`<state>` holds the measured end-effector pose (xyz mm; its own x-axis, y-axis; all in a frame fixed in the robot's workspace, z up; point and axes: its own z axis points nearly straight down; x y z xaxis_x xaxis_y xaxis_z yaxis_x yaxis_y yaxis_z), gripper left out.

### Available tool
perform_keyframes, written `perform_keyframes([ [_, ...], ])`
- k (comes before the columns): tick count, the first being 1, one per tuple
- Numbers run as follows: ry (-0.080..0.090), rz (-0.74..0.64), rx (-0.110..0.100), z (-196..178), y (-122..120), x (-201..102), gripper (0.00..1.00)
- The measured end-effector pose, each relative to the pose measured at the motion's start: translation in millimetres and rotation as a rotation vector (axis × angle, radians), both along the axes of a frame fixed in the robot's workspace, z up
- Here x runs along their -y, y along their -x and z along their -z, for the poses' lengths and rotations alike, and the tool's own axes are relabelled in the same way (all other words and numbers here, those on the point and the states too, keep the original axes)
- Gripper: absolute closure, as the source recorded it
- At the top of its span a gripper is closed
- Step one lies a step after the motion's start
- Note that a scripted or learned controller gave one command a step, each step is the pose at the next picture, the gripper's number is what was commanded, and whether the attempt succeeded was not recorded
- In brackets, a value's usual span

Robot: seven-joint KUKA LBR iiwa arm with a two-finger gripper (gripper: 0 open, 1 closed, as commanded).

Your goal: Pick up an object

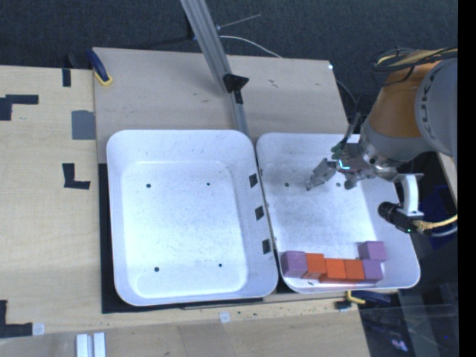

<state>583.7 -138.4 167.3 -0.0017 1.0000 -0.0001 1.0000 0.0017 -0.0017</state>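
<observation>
Tool (318,178) over right bin (312,222), finger state cannot be told, well apart from purple and orange blocks (335,266) along near wall.

Two white bins (119,155), three purple blocks (294,262) and two orange blocks (315,263).

Two shallow white plastic bins, the left bin (134,199) and the right bin (312,222), are speckled with fine dark flecks. In the right one lie purple blocks (295,262) and orange blocks (335,268). The pale wooden desk (44,199) carries black tape marks.
</observation>
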Motion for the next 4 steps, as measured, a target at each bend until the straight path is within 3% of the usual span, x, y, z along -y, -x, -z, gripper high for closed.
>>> perform_keyframes([
  [1,0.002,0.001,-0.002,36,-14,15,0.00],
  [2,0.001,0.001,0.001,29,-24,27,0.00],
  [3,0.000,-0.002,0.002,51,-65,29,0.00],
  [4,0.001,0.000,0.006,-3,-67,28,0.00],
])
